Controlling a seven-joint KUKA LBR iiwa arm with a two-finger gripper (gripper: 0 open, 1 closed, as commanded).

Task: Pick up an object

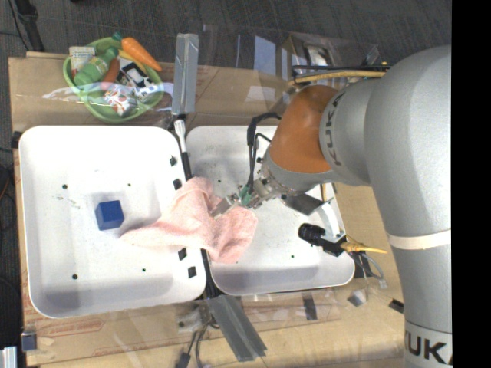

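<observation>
A pink cloth [201, 222] lies crumpled across the wall between the two white bins, part in the left bin [46, 159] and part in the right bin [288, 263]. A blue cube [110, 214] sits in the left bin, left of the cloth. My gripper [240, 198] is low in the right bin, right at the cloth's upper right edge. A small green bit [247, 198] shows at its tip. The arm's orange band and grey body hide the right bin's back right part.
A green bowl [115, 83] with toy food, a carrot among it, stands on the bench behind the left bin. A grey metal bar [184, 71] rises behind the gap between the bins.
</observation>
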